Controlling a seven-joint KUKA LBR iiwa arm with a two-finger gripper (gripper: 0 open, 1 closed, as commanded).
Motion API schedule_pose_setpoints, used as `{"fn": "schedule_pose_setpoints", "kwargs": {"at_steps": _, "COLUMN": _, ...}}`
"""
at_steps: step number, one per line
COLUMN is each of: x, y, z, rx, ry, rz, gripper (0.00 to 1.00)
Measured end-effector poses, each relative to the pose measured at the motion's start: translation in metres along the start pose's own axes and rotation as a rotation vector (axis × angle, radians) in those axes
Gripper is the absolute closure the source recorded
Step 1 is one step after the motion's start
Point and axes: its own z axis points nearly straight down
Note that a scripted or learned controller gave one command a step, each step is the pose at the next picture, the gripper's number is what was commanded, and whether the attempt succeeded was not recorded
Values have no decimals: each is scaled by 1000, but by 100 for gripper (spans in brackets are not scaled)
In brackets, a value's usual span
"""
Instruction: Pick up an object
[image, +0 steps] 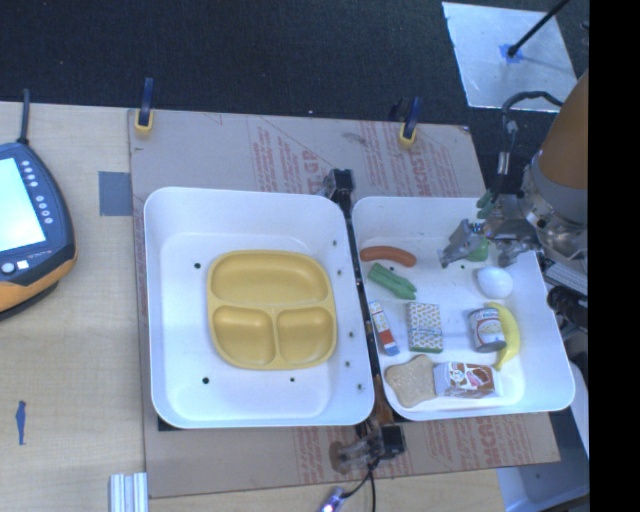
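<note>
The right bin holds several small items: a sausage, a green pod, a white egg, a small tube, a checkered packet, a can, a banana, a bread slice and a red-and-white packet. My gripper hangs over the bin's upper right part, just above and left of the egg. A small green bit shows at the gripper, and I cannot make out what it is.
In the left bin lies a yellow divided plate. An orange-edged control pendant rests on the bench at far left. Blue clamps hold the board's far edge.
</note>
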Motion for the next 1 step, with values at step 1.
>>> {"fn": "schedule_pose_setpoints", "kwargs": {"at_steps": 1, "x": 14, "y": 38, "z": 104, "rx": 2, "ry": -2, "rz": -2, "gripper": 0}}
